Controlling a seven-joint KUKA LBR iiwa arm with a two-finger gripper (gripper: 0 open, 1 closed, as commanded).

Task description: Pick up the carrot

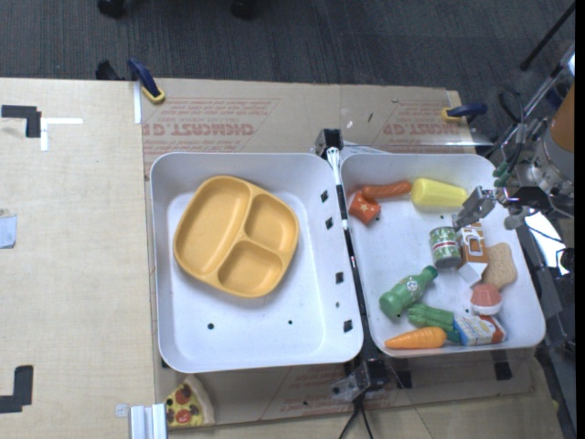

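Below the green plastic bottle (408, 292), I see the orange plastic carrot (417, 339): light, slick; grip mid-body. End effector (474, 208) state unclear.

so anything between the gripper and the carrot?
Yes. The gripper sits at the right bin's upper right; the carrot lies at its front edge. The can and green bottle lie roughly on the line between them.

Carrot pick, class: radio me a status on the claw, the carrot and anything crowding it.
Claw over right bin's far right side, nothing between fingers. Carrot lying at near edge, untouched. Green bottle and small carton crowd it.
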